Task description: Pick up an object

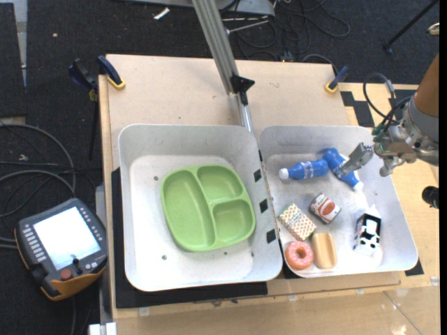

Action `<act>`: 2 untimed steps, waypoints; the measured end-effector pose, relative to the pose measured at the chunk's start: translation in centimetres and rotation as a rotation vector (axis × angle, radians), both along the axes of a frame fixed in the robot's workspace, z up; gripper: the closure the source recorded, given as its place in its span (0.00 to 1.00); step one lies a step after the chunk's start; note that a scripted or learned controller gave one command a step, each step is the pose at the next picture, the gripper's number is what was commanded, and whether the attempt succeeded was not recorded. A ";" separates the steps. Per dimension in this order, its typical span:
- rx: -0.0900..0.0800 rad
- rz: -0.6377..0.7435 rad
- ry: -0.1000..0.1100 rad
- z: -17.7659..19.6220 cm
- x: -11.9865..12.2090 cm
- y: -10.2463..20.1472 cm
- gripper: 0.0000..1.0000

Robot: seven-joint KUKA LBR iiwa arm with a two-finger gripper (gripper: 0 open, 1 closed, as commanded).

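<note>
Beside pink donut [299,255], tan bun [324,249]

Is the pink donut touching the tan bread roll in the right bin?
Touching. The camera view shows the pink donut pressed against the left side of the tan bread roll near the right bin's front edge, with no white floor between them.

The grey arm reaches in from the right, its tool [375,160] hanging splayed.
</note>
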State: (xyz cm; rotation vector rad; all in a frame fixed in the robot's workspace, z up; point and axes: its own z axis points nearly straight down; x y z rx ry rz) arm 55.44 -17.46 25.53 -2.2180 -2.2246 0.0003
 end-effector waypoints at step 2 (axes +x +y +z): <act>0.001 -0.003 0.004 -4.5 -0.4 0.5 0.00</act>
